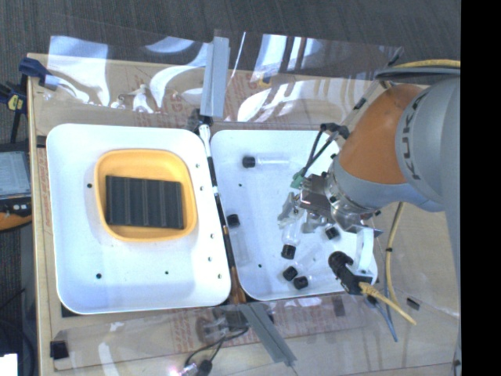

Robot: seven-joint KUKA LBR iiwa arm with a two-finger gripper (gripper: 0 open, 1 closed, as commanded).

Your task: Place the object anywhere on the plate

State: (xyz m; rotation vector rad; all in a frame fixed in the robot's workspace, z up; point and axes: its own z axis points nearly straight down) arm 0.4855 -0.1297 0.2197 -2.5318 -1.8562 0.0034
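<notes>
Two shallow white plastic bins sit side by side. One yellow rounded-square plate (145, 167) carrying one dark ribbed rectangular slab (145, 202) lies in the left bin (70, 272). Five small black cylindrical objects (289, 251) lie scattered in the right bin (250, 272), well apart from the plate. One grey two-finger gripper (305, 210) hangs low over that right bin's middle; whether it is open or closed cannot be told.

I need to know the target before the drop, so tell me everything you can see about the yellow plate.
The plate is a yellow, rounded-square dish with a raised rim, plastic-looking, lying flat in the left bin, toward its upper middle. A dark ribbed rectangular piece lies in its well.
</notes>
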